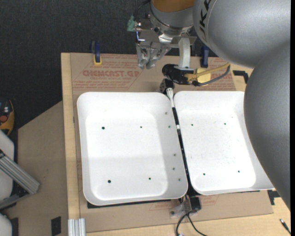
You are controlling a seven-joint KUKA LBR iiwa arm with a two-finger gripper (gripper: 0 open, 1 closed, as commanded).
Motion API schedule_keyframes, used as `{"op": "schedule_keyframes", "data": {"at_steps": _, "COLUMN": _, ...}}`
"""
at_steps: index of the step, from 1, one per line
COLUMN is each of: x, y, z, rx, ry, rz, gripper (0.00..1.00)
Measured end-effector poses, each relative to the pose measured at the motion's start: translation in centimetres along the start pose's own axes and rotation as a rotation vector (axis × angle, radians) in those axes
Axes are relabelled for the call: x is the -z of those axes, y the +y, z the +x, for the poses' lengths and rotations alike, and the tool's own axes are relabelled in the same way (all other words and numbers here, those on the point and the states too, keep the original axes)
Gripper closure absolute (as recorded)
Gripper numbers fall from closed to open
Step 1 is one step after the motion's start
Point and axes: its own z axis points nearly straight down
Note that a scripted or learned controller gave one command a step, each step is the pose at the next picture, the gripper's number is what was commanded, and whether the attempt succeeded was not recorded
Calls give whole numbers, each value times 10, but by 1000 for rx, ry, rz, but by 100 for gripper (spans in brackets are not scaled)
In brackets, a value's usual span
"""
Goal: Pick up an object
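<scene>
Gripper (147, 61) is hovering over the board-covered bench (115, 76), just beyond the left bin's (82, 138) far rim | grip state (open or closed) is proving impossible to tell | where the object is lying cannot be told | right bin (207, 95) is sitting alongside, rims touching

- Gripper (147, 63): bare silvery metal with bright glints.
- Arm (258, 37), up and to the right of the gripper: smooth grey shell with a satin sheen. Its orange band (170, 4) is glossier.
- Left bin (92, 138) and right bin (216, 152), below the gripper: smooth white plastic with a soft sheen. The right one is faintly speckled.
- Counter (110, 76), beneath the gripper: matt brown board with a paper-like face and red print.
- Clamp (96, 48), left of the gripper: blue, looks like plastic.
- Floor covering (37, 41), far left of the gripper: dark, matt and rough, like carpet.
- Rail (18, 175), far below and left of the gripper: pale metal with a dull shine.
</scene>
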Motion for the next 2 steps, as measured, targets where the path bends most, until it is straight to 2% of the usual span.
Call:
{"op": "schedule_keyframes", "data": {"at_steps": 1, "x": -101, "y": -5, "z": 65, "rx": 10, "ry": 0, "rz": 21, "gripper": 100}}
{"op": "schedule_keyframes", "data": {"at_steps": 2, "x": -59, "y": -6, "z": 25, "rx": 1, "ry": 0, "rz": 3, "gripper": 100}}
